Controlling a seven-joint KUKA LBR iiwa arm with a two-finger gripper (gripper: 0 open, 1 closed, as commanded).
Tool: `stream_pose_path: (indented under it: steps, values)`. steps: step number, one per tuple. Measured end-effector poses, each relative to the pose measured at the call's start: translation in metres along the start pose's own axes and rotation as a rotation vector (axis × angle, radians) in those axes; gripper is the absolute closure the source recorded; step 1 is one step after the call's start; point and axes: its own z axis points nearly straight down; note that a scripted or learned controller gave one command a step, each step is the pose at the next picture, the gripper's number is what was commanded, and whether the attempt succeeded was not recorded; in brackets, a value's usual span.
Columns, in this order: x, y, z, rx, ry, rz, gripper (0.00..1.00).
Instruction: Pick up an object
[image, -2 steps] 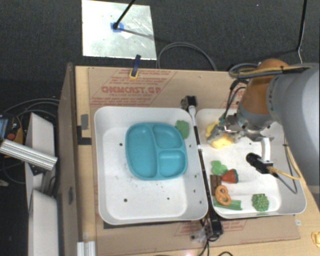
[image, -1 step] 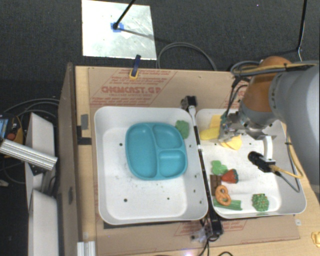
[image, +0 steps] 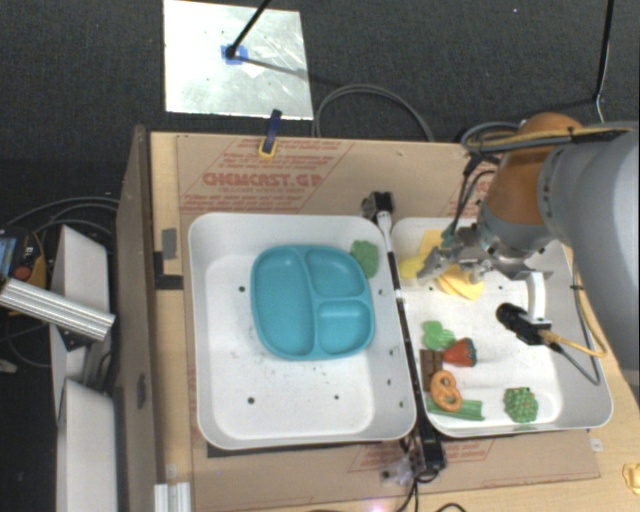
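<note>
Below, two white bins (image: 230, 400) — one blue tray (image: 310, 301); jaws' state unclear

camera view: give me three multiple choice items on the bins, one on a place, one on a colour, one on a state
1. Where does the divided plate lie?
A. left bin
B. right bin
C. on the cardboard behind the bins

2. What colour is that plate?
A. red
B. blue
C. yellow

3. How does the gripper stand?
A. far above the left bin
B. low over the right bin, at the yellow pieces
C. beyond the bench

Key: 1 A, the plate rests inside the left bin. 2 B, it is plainly light blue. 3 B, the gripper is down over the right bin, beside the yellow toy food.
</note>
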Motion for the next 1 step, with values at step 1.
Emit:
stream_pose_path:
  steps: [1]
  values:
    - [-0.0196, 0.0336, 0.0041, 0.046, 0.012, -0.002, 0.00]
